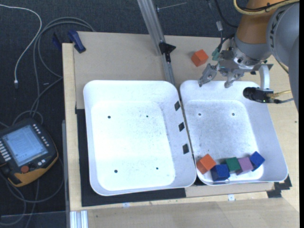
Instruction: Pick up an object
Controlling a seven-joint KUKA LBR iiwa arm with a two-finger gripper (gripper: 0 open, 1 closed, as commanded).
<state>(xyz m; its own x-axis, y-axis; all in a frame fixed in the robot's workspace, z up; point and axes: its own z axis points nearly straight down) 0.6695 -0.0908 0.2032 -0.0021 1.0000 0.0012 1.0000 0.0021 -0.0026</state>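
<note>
Camera view has the gripper [218, 79] hanging over the far rim of the right bin [273, 127] with its 2 fingers spread apart and nothing between them. Along that bin's near wall sit 5 blocks in a row: an orange block [206, 163], a dark blue block [220, 172], a green block [232, 164], a purple block [245, 164] and a blue block [257, 159]. Another orange cube [200, 57] lies on the bench [118, 56] beyond both bins, just left of the gripper, and the left bin [95, 94] sits beside the right one.

A pale wooden bench [118, 56] is standing on dark carpet [28, 51], with grey cables [42, 30] trailing across it.
</note>
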